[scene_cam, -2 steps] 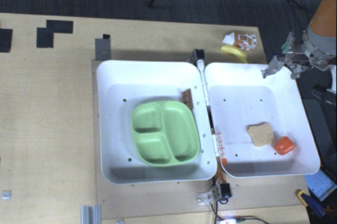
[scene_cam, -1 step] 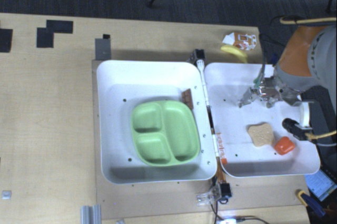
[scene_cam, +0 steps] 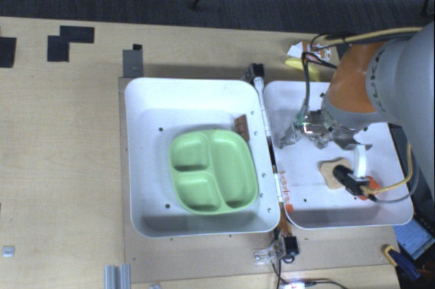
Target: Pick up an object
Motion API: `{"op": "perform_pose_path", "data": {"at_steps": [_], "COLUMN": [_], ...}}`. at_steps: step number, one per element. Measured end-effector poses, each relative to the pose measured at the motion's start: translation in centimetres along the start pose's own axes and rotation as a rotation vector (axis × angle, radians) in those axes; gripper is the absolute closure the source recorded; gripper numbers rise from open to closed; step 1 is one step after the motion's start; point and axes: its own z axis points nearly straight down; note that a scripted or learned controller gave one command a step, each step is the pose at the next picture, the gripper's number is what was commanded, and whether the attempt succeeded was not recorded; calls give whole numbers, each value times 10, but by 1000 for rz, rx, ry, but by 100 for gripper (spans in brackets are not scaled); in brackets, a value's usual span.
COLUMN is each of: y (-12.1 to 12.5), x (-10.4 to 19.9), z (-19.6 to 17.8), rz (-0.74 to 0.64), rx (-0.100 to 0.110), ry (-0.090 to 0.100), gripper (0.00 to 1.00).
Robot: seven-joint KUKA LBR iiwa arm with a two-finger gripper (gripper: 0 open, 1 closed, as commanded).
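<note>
Pale wooden bench before you; take the green plate as reference. Right of it hangs the gripper; open or closed, you cannot tell. Further right lies a tan piece, not grasped. Next, I judge, the gripper must come over it and descend.

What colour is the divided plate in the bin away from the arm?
Light green; the plate shows best in the camera view.

Pale green three-section plastic plate, plain all over, glows against the white left bin. Tan flat scrap shows on the white right bin. Grey robot arm wears an orange band.
</note>
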Motion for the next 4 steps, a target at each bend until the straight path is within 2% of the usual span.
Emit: {"op": "perform_pose_path", "data": {"at_steps": [1,2,3,4], "y": [2,20,84,29], "x": [0,-72,-47,-116], "z": [-12,-1,1,-59], "rz": [-2,2,-2,2], "rx": [-6,-2,1,1], "ry": [-1,-5,-1,-3], "gripper": [100,100,100,100]}}
